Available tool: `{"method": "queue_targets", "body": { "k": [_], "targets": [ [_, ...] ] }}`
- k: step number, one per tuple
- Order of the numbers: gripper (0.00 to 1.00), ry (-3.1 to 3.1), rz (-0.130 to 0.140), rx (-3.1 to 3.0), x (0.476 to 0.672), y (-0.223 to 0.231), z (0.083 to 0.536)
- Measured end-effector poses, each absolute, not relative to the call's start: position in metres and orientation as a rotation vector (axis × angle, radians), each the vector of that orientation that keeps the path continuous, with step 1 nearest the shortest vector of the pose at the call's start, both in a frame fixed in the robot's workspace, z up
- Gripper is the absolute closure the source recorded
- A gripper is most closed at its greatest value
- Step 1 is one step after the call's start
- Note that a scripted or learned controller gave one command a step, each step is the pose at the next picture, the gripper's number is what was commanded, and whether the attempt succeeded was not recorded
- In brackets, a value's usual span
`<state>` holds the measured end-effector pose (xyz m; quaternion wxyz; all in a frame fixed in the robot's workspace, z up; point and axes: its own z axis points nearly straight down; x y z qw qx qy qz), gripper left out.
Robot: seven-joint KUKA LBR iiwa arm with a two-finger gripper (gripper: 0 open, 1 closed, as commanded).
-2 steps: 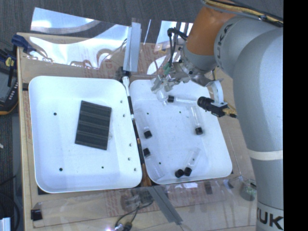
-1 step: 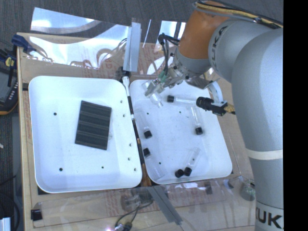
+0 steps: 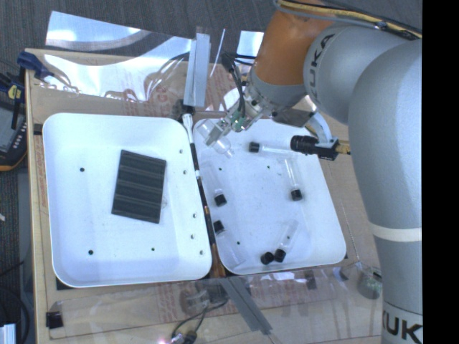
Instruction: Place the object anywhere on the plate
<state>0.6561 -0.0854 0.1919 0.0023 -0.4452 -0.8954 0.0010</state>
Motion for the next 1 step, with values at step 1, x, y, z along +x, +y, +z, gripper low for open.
{"method": "queue_targets", "body": {
  "k": [1],
  "targets": [
    [1.00,-2.966,0.002,-1.025,0.6314,-0.0390,0.1918]
  ]
}}
